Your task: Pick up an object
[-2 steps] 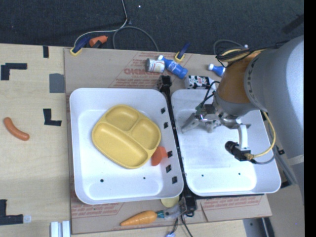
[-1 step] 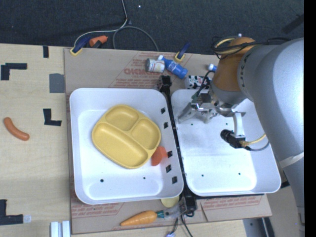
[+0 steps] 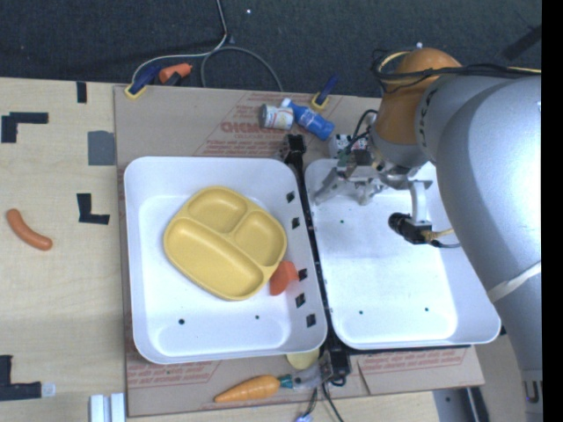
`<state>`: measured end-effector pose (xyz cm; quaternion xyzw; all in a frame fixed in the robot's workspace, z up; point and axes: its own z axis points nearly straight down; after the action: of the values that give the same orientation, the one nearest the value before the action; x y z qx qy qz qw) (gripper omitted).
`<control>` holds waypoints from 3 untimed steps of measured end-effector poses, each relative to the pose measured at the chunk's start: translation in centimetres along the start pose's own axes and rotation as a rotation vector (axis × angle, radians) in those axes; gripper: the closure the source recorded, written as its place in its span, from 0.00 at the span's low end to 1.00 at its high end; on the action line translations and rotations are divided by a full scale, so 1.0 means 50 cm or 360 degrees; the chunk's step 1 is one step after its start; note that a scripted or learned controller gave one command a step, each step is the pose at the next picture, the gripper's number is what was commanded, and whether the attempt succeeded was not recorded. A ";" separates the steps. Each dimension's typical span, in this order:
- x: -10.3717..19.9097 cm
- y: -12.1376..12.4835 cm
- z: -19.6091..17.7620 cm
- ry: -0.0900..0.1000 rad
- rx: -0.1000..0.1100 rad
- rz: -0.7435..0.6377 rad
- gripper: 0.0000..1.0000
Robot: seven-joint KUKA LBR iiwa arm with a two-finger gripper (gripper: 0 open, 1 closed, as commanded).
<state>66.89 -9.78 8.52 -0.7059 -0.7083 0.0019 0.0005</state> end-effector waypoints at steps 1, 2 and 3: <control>-0.247 -0.003 -0.002 0.0004 -0.0005 0.0016 0.00; -0.086 0.001 -0.002 0.0000 -0.0010 -0.0005 0.00; 0.000 -0.090 -0.002 -0.0001 -0.0010 0.0001 0.00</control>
<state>62.38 -9.79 8.66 -0.7061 -0.7081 0.0000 -0.0019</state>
